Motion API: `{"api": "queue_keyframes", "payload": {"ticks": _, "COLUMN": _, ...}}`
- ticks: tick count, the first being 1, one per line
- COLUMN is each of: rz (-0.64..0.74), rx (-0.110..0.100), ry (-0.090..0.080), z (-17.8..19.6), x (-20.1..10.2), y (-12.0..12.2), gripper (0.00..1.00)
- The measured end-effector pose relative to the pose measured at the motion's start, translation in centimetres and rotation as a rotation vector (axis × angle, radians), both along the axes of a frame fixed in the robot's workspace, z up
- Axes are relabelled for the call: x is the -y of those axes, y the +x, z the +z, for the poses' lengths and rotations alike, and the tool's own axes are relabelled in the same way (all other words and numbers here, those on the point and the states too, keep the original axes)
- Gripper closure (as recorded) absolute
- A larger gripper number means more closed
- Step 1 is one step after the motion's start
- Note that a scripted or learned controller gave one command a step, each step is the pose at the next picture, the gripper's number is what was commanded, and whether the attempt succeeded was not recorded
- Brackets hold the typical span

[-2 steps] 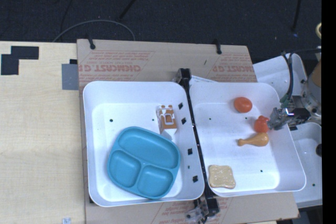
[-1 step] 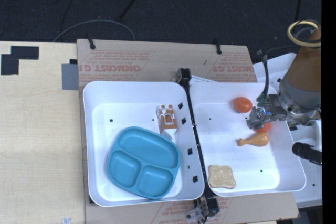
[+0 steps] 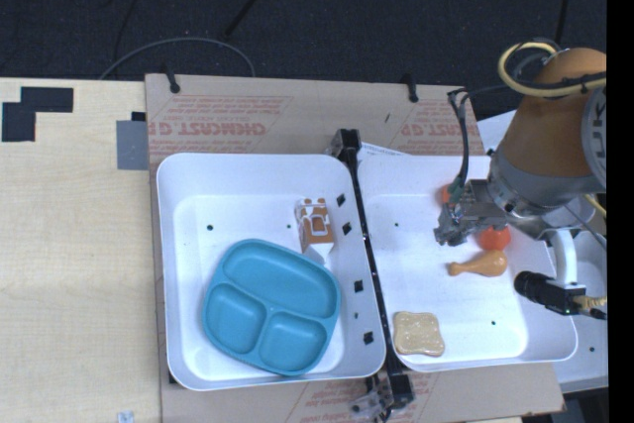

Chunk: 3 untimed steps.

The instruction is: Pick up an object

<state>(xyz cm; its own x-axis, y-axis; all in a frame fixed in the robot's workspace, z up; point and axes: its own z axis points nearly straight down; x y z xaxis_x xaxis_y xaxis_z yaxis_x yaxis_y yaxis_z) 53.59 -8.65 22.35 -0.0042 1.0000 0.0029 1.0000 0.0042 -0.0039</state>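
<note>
My gripper point(image 3: 453, 229) hangs low over the right bin point(image 3: 416, 213), near its back right part. A red-orange round object point(image 3: 494, 237) lies just to its right, partly under the wrist. A tan drumstick-shaped toy point(image 3: 478, 264) lies just below the gripper on the bin floor. Near the front edge of the same bin lies a beige toast slice point(image 3: 418, 333). In the left bin point(image 3: 188, 203) sit a blue divided plate point(image 3: 269, 305) and a small orange and white toy point(image 3: 316, 222).
A black divider point(image 3: 363, 263) runs between the two bins. The arm's grey body with its orange band point(image 3: 560, 129) covers the right bin's back right corner. Cables and a black part point(image 3: 545, 290) hang at the right rim.
</note>
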Motion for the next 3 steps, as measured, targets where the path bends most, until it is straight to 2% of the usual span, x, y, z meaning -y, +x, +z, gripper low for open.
{"api": "queue_keyframes", "payload": {"ticks": 2, "rz": 0.001, "rx": 0.002, "ry": -0.001, "z": 0.7, "x": -12.1, "y": 2.8, "gripper": 1.0}}
{"api": "queue_keyframes", "payload": {"ticks": 3, "rz": 0.0, "rx": 0.002, "ry": -0.001, "z": 1.1, "x": -16.4, "y": 4.1, "gripper": 1.0}}
